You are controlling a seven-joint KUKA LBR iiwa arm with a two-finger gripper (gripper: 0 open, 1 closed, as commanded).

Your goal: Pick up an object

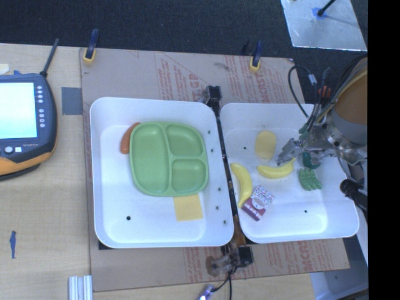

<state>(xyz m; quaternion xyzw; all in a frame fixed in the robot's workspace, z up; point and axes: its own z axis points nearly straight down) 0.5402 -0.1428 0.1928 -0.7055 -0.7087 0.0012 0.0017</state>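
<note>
Gripper poised over right bin | fingers spread, gripping nothing | small banana just below them | you descend squarely, then clench.

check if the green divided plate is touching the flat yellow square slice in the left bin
Touching: the camera view shows the green divided plate overlapping the top edge of the flat yellow square slice, no gap between them.

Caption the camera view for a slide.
KUKA arm's tool hovers over the right bin near a short banana; the left bin holds a green divided plate.
</note>
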